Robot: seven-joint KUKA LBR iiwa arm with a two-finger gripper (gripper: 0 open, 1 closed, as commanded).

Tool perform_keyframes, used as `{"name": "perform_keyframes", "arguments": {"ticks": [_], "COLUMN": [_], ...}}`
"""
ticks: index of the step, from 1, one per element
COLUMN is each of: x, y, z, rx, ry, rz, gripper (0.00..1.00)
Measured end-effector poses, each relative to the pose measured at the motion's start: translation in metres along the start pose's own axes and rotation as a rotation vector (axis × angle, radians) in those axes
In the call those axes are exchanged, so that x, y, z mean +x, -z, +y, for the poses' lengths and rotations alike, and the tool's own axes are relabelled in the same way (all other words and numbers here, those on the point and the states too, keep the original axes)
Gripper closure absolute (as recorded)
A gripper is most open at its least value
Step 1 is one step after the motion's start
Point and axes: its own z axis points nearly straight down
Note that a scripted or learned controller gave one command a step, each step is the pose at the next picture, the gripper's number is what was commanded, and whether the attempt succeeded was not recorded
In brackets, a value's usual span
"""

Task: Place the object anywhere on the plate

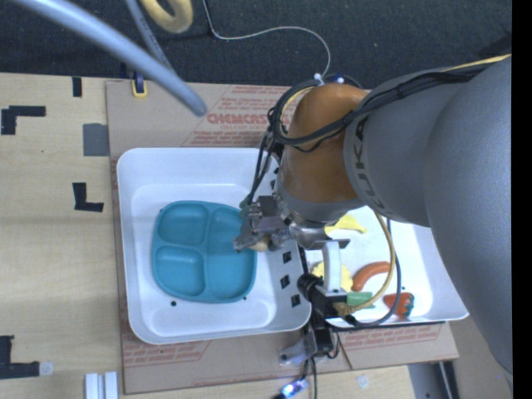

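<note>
Over the left bin (133, 223), the pincer (253, 229) sits at the right edge of the teal plate (199, 252); can't tell its state, as the wrist w/ orange band (320, 140) blocks most of it. Object can't be picked out for sure, so its long axis is unclear. Plate has three compartments, lies flat. Right bin (445, 306) is mostly hidden by the arm: a yellow item (353, 223) and an orange-red item (374, 271) peek out.
</note>
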Motion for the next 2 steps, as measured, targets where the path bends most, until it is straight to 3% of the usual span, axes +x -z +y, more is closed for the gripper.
{"name": "perform_keyframes", "arguments": {"ticks": [1,2], "x": [-0.0024,-0.0028], "y": [0.0045,0.0041], "z": [-0.0067,-0.0068], "rx": [-0.001,0.000], "ry": [-0.006,-0.006], "rz": [-0.002,-0.002], "gripper": [1.00,0.00]}}
